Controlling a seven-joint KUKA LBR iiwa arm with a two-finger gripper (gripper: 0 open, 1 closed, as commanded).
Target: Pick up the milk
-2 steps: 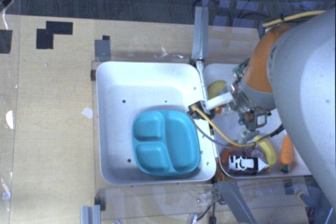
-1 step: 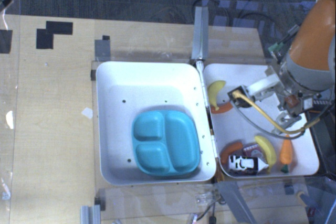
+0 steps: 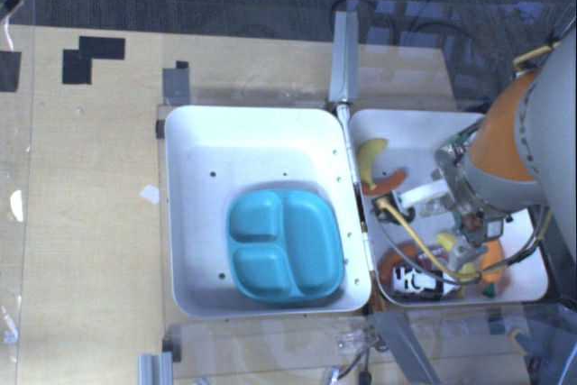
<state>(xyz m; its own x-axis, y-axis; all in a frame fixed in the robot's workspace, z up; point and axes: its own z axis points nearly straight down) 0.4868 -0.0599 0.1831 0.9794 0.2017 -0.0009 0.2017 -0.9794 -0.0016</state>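
The milk [image 3: 416, 281] looks like a small black-and-white carton lying at the front of the right bin [image 3: 538, 287], partly on an orange toy [image 3: 393, 264]. The grey arm with its orange band [image 3: 501, 144] reaches into this bin from the right. My gripper [image 3: 458, 228] hangs low over the bin's middle, up and to the right of the milk, among cables and toys. Nothing shows clearly held in it. The arm's body hides the bin's right side.
A yellow banana-like toy [image 3: 371, 154] and a red piece [image 3: 386, 181] lie at the right bin's back left. A white piece [image 3: 424, 192] sits beside the wrist. The left bin [image 3: 194, 194] holds a blue divided plate [image 3: 284, 242]. A metal post [image 3: 343, 59] stands between the bins.
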